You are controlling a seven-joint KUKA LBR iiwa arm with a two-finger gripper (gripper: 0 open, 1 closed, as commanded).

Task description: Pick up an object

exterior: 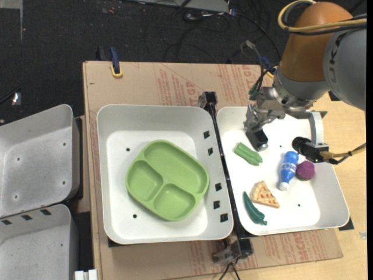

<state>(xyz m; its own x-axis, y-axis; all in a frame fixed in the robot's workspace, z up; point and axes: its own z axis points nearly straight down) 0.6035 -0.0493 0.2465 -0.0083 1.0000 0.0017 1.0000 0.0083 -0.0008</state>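
A green divided plate [168,181] is seen in the left bin [111,121], well left of the end effector [256,136]. The end effector hangs over the right bin's [332,206] upper left part; whether it is clenched or released cannot be told. Just below it lies a green pod [247,154]. Lower lie a dark green piece [254,209] and a pizza slice [264,195]. To its lower right lie a blue bottle [288,169] and a purple ball [305,170], touching.
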